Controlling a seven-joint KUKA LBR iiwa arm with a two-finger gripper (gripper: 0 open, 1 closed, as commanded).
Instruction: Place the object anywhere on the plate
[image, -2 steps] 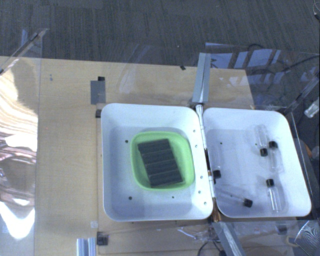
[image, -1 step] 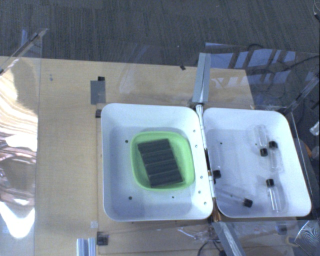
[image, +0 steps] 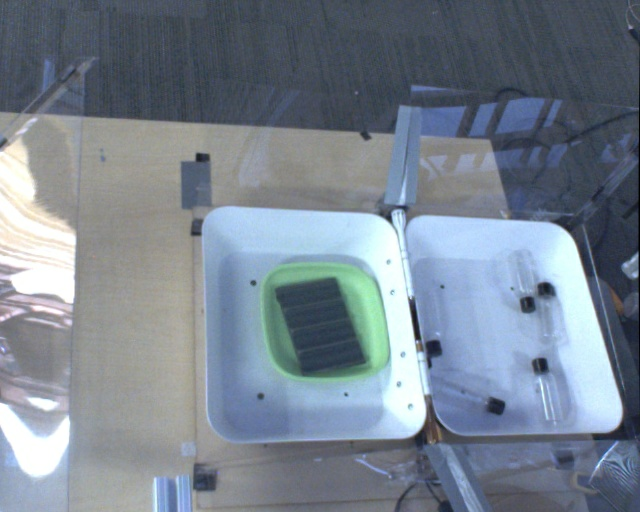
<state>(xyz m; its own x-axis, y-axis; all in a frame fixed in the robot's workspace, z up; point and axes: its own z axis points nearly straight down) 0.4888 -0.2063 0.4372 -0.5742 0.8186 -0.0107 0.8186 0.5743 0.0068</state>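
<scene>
A lime-green square plate with rounded corners (image: 273, 312) sits in the middle of the left shallow white bin (image: 232, 340). The dark grey ridged rectangular block (image: 320, 326) lies flat on this plate, within its rim. The block's long side is turned slightly, so its far end leans left. Its top carries several parallel grooves running across it.

The right shallow white bin (image: 470, 300) touches the left one along their shared edge. It holds four clear plastic vials with black caps. Two vials (image: 521, 272) lie close together at the far right. A third (image: 546, 395) lies nearer along the right side. The fourth (image: 462, 391) lies near the front, left of the third, with its cap pointing right. A small black piece (image: 433, 348) sits at this bin's left wall.

Both bins rest on a tan wooden bench (image: 120, 350). A grey metal bar (image: 403, 160) stands just beyond the seam between the bins. A small grey block (image: 197, 183) sits on the bench beyond the left bin's far left corner.

Whether the end effector is released or clenched cannot be told.
</scene>
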